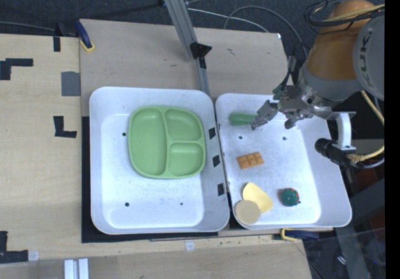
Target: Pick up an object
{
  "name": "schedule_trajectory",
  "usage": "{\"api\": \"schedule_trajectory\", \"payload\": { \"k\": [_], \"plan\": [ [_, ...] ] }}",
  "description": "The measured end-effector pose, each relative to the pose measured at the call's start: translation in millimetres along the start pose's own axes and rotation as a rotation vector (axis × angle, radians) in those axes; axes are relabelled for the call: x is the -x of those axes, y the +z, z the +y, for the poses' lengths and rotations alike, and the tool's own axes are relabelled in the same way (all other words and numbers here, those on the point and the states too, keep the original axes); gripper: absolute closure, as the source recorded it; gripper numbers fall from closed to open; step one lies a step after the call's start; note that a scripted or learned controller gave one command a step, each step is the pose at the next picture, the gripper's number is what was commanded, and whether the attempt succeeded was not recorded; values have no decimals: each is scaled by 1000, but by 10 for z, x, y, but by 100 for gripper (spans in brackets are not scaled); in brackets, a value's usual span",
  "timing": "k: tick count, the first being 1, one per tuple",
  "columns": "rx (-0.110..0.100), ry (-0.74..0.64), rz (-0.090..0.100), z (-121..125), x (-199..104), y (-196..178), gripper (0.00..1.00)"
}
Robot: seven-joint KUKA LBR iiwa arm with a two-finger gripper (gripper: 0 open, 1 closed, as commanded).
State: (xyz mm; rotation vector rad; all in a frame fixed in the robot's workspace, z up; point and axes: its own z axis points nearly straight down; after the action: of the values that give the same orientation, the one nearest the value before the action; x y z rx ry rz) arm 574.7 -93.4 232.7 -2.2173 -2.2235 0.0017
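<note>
- Camera view: the only writing is part of dark lettering, "UK", on the grey arm [375, 46] at the right edge; the rest is cut off.
- The end effector [274, 119] hangs over the far part of the right bin [325, 209], its two dark fingers [261, 117] spread apart with nothing between them.
- One fingertip sits just beside the right end of a green stick-shaped object [240, 119] lying near the bin's far left corner; whether they touch cannot be told.
- Further toward the near side of the same bin lie a small orange waffle-like block [250, 160], a yellow wedge [258, 196] touching a tan round disc [247, 211] at the near rim, and a small dark green ball with a red spot [289, 196].
- The left bin [106, 165] holds a light green divided plate [167, 142] with three compartments.
- Both bins sit side by side on the wooden bench [37, 146], which carries strips of black tape.
</note>
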Motion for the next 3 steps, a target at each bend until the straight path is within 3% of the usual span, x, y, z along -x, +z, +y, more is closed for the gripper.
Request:
{"api": "schedule_trajectory", "payload": {
  "k": [1,3],
  "plan": [
    [0,0,0,0,2,0,0],
    [-5,1,-1,121,-25,946,0]
  ]
}}
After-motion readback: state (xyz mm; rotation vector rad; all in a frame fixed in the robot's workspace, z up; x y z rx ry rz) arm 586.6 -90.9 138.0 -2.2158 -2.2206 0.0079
